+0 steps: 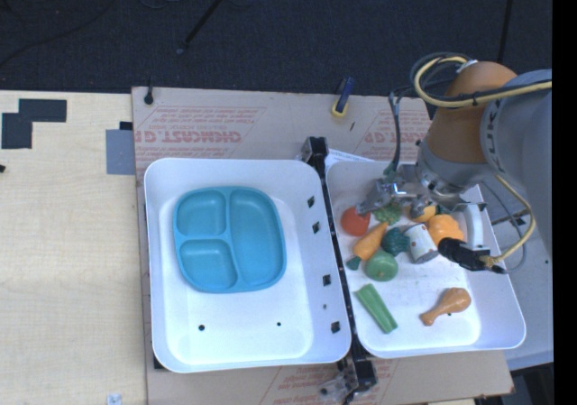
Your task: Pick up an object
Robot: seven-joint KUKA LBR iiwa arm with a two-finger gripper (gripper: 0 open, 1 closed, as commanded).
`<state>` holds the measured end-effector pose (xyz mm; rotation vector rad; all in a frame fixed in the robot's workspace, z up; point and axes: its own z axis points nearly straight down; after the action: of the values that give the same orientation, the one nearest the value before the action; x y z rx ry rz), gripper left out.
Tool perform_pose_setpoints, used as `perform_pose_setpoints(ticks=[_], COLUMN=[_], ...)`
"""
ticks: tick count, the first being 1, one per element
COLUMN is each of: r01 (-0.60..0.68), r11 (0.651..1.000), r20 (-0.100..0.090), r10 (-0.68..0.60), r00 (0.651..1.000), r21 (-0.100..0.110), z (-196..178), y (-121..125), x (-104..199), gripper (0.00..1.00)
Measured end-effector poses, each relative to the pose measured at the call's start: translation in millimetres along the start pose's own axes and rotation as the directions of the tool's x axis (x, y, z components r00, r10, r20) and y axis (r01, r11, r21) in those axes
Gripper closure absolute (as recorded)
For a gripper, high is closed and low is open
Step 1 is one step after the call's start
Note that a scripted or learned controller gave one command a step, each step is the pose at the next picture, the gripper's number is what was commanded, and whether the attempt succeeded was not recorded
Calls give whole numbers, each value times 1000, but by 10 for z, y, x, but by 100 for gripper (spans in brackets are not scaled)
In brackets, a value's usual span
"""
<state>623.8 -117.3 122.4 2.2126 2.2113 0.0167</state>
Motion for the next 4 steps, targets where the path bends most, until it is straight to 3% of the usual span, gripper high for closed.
perform_pose_setpoints(ticks=[1,2,3,4], r01=[-4,-7,-3,1], r11=[1000,1000,1000,1000], r20=[3,1,-1,-1], r10=[4,7,3,-1], r00=[1000,1000,1000,1000], r21=[-1,3,15,14], z=[58,-32,-560,-1088], y=[8,3,6,24], x=[-19,-25,-125,-135], gripper=[0,100,100,100])
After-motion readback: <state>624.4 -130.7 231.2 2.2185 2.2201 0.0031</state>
